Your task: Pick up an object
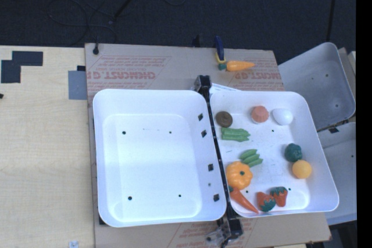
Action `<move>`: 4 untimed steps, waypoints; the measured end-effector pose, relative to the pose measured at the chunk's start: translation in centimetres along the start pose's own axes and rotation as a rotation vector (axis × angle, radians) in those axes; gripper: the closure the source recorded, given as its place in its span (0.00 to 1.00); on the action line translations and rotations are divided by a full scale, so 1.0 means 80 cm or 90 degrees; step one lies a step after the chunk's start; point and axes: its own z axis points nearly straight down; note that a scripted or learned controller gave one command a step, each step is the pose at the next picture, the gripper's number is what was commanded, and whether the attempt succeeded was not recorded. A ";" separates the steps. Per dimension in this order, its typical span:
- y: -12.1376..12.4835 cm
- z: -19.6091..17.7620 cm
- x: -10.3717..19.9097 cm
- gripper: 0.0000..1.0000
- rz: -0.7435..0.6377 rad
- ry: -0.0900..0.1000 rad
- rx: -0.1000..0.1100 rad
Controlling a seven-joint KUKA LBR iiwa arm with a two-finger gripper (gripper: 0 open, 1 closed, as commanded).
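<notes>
The right bin (318, 142) holds several toy foods. Along its back lie a brown round piece (224, 119), a pink-red round piece (260, 114) and a white egg (283, 117). A green pea pod (235, 135) and a smaller green pod (251, 157) lie near the divider. A dark green piece (293, 152) and a yellow-orange fruit (301, 169) sit at the right. At the front are an orange pumpkin (239, 175), a carrot (244, 201) and two strawberries (266, 201).
The left bin (151, 154) sits beside the right one, joined at a black hinge strip (210, 148). Another toy carrot (238, 66) lies on the cardboard behind the bins. A grey metal plate (319, 84) stands at the right.
</notes>
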 end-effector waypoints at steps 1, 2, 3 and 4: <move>0.021 0.130 0.095 1.00 -0.003 0.002 0.007; 0.021 0.097 0.087 1.00 0.000 0.000 0.002; 0.021 0.048 0.086 1.00 -0.003 0.000 0.000; 0.001 0.001 0.084 1.00 -0.001 0.000 0.001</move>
